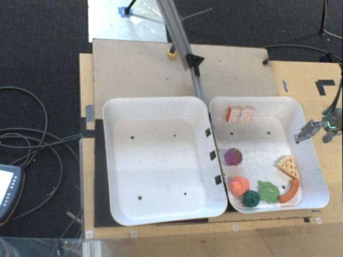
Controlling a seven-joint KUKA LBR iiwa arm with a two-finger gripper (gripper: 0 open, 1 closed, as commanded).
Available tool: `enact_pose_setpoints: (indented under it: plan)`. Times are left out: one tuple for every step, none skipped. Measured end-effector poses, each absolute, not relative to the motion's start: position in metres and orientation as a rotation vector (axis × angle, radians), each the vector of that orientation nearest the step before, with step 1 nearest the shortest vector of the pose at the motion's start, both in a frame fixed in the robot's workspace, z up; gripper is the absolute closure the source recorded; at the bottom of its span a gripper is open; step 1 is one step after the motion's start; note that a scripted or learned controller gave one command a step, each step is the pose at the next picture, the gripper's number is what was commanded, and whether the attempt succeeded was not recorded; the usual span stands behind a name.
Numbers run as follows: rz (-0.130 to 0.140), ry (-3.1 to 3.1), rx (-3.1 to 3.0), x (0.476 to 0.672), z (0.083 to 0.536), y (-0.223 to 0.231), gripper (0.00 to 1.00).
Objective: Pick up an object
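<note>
The right bin (306,115) holds several small items. A pink-and-orange wafer block (239,114) lies at its far side and a purple ball (232,156) near its left wall. Along the near side sit an orange-red ball (239,185), a dark green ball (251,198), a green leafy piece (268,191) and an orange sausage (289,190). A waffle wedge (288,167) lies by the right wall. My gripper (317,134) hovers over the bin's right rim, open, with nothing between its fingers, up and to the right of the waffle wedge.
The left bin (155,159) sits beside the right one, sharing a middle wall with black clips. A slanted grey pole (177,28) crosses the far bench. Cables and a pendant lie on the floor at left.
</note>
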State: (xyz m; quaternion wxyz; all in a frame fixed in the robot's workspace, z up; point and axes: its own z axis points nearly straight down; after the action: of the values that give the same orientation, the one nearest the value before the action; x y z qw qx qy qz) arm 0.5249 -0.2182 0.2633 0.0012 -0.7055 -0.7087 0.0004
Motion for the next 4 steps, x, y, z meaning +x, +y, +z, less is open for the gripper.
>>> enact_pose_setpoints:
  plan:
    - [-0.002, -2.228, -2.217, 0.526, 0.266, -0.218, 0.00]
    - [0.001, -2.225, -2.214, 0.529, 0.215, -0.208, 0.00]
    - [0.003, -2.220, -2.218, 0.530, 0.152, -0.207, 0.00]
    - [-0.001, -2.229, -2.228, 0.535, 0.095, -0.213, 0.00]
